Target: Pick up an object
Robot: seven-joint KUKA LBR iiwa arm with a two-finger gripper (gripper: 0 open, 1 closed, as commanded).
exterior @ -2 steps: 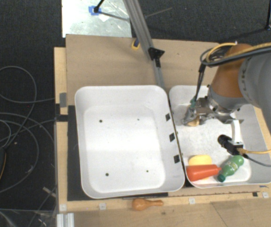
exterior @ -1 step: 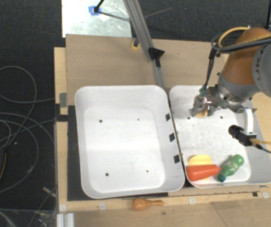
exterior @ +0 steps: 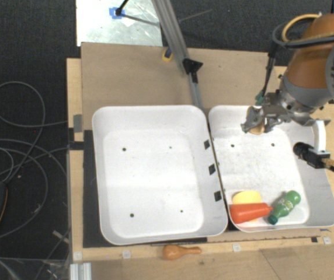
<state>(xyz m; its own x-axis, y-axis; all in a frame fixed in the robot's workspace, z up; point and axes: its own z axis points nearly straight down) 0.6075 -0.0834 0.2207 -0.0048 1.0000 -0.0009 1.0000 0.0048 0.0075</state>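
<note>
Tan lump (exterior: 257,130) sits at your claw (exterior: 253,127) in the right bin's (exterior: 324,206) far end; grip state unclear, so lift gently.

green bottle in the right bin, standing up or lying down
Lying down. The green bottle rests on its side near the front wall of the right bin, beside the orange carrot.

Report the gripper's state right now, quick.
Gripper: over the far end of the right bin; open or closed cannot be told, nor whether it holds anything.
</note>
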